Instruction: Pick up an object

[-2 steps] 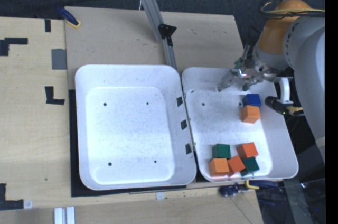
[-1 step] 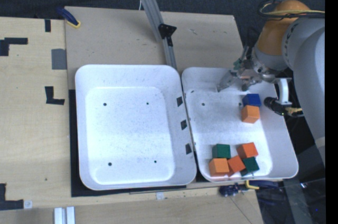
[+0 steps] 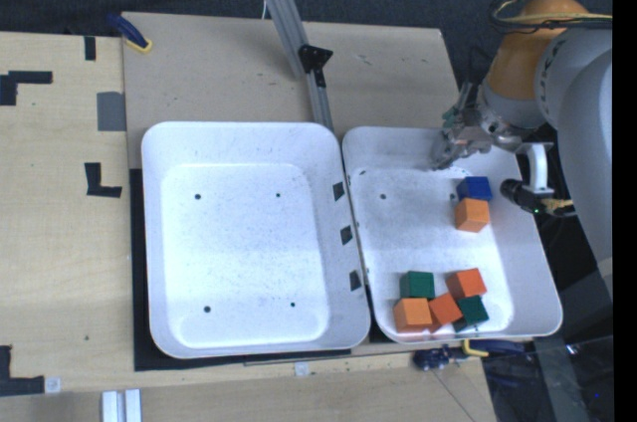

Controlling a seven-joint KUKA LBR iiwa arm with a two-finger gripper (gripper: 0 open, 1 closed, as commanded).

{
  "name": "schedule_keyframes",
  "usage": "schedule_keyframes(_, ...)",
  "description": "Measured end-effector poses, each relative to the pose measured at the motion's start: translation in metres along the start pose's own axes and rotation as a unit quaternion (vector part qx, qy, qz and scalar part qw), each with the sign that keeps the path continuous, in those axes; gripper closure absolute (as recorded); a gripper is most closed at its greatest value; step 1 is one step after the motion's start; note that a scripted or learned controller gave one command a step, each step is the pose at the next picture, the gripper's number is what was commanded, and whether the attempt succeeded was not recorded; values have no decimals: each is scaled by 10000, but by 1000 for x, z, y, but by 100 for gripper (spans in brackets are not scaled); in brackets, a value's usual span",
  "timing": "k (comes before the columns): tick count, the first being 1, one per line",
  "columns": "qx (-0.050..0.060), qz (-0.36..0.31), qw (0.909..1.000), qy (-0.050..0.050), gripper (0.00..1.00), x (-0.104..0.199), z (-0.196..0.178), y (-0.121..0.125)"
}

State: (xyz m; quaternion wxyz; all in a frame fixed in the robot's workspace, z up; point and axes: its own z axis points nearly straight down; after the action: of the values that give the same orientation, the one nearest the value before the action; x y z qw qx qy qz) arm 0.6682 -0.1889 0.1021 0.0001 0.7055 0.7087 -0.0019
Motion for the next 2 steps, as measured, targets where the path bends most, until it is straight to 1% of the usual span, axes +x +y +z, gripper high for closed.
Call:
schedule_keyframes(1, -29, 16, 10000, 9, 100, -3, -43, -1)
schedule_keyframes(2, -43, 13, 10000, 4, 100, -7, -101, 9)
